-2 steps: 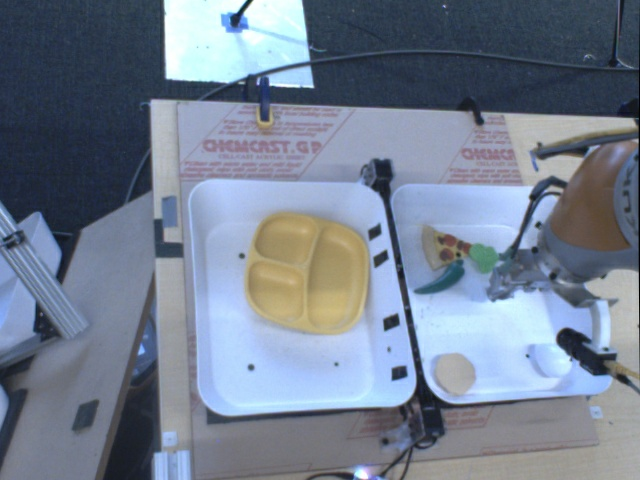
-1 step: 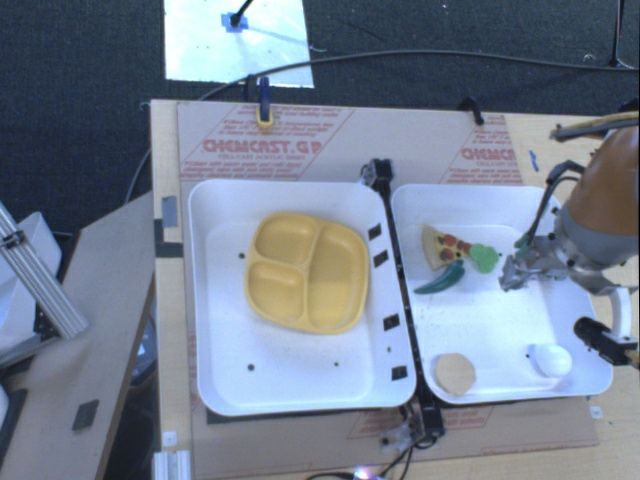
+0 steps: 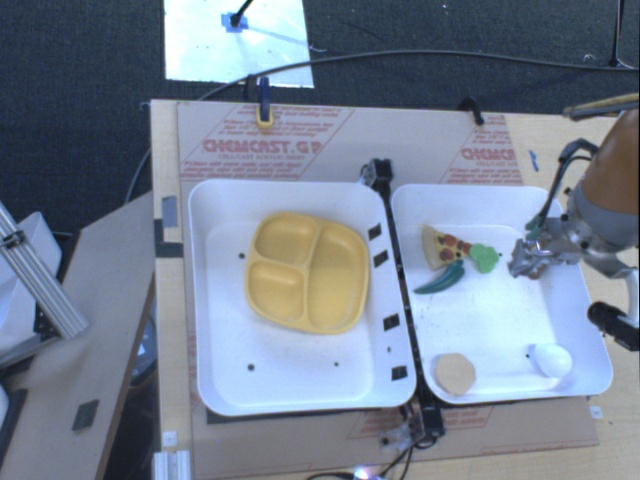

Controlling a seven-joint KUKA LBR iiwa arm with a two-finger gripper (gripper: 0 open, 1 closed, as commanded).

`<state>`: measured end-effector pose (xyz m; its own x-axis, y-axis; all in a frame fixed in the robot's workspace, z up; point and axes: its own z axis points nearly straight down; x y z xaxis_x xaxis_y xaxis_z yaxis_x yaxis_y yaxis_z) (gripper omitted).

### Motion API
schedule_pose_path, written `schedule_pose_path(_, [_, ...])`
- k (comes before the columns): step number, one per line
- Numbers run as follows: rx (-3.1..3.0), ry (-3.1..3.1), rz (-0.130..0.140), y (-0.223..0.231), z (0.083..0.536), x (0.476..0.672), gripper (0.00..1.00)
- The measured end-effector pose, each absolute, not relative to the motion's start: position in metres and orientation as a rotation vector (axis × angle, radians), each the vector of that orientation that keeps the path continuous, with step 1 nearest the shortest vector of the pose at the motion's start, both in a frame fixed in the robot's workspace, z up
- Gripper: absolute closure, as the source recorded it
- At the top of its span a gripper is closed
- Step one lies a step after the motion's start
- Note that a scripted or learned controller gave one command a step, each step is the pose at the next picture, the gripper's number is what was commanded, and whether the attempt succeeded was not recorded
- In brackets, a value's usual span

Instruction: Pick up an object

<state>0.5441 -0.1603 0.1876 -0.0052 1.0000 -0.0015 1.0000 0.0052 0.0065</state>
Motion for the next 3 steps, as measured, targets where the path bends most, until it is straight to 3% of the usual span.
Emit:
schedule_pose_path(1, [2.213,2.224,0.004,-0.161,0.216,0.546,1.00])
schedule_pose_path(3, [2.209,2.233,0.005,-0.042,0.222,0.552,1.00])
